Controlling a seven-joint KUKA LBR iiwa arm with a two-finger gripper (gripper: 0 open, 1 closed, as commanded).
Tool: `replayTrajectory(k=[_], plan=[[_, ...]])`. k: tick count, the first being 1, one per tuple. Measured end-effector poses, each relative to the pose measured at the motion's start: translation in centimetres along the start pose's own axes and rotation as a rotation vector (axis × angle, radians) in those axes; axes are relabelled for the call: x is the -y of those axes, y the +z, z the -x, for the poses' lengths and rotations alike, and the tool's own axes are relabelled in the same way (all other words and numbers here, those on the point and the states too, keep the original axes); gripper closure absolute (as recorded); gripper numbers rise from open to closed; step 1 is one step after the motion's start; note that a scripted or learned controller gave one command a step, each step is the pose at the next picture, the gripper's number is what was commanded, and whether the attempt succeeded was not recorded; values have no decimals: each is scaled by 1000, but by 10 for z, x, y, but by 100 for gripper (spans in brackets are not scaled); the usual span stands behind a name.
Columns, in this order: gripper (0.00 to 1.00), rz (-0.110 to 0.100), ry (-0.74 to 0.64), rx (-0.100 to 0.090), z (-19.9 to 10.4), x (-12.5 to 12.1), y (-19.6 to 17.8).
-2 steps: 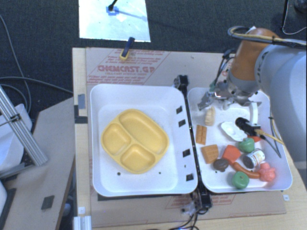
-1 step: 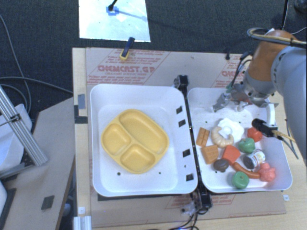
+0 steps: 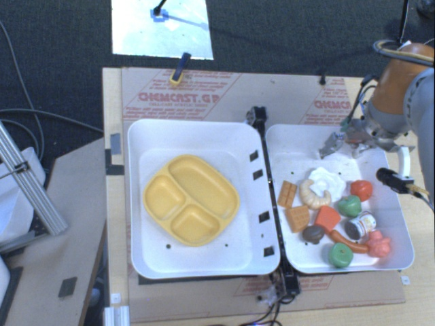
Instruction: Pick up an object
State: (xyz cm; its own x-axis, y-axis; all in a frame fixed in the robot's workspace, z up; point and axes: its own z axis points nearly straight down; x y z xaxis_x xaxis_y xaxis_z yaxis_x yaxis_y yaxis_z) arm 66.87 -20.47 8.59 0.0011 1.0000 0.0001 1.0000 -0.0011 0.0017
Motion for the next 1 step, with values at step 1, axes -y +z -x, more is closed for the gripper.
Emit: replayTrajectory(k=[1], plan=[[100, 7, -5, 3, -2, -2, -12]])
